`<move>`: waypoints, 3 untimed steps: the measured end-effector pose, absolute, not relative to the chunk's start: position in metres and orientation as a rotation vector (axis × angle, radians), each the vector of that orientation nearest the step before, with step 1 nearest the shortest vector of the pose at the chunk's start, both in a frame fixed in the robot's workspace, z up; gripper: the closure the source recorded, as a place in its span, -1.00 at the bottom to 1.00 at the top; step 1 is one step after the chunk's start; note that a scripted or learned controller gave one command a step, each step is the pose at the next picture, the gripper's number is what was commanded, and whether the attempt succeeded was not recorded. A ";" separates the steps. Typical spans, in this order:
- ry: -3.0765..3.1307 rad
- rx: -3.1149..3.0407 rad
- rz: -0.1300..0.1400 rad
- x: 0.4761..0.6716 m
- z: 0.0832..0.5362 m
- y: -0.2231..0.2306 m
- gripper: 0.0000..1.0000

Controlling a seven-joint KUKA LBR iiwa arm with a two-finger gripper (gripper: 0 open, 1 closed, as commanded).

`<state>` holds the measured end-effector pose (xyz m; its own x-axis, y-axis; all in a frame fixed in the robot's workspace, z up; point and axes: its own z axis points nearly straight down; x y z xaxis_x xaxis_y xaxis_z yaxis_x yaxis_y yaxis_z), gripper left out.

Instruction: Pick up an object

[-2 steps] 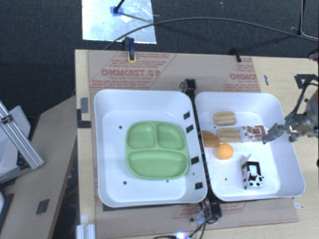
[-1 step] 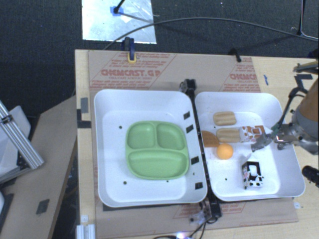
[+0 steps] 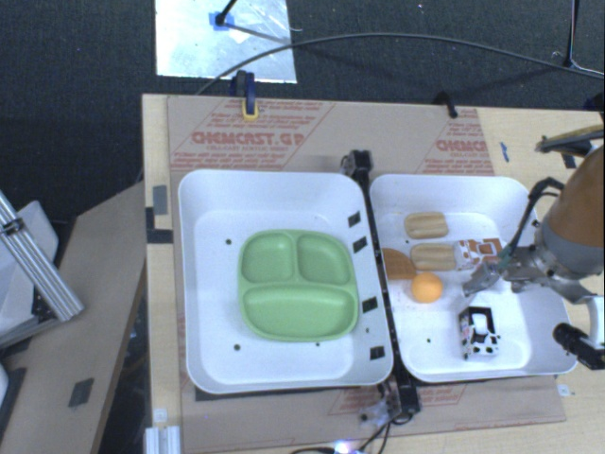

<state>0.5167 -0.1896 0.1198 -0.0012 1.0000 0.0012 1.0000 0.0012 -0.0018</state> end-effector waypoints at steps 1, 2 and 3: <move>-2.221 -2.220 0.000 0.517 0.083 -0.189 -1.00; -2.224 -2.224 -0.002 0.518 0.095 -0.190 1.00; -2.231 -2.221 -0.004 0.527 0.157 -0.190 1.00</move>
<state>0.5268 -0.1902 0.1569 -0.0045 1.0000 -0.0022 1.0000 0.0045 0.0062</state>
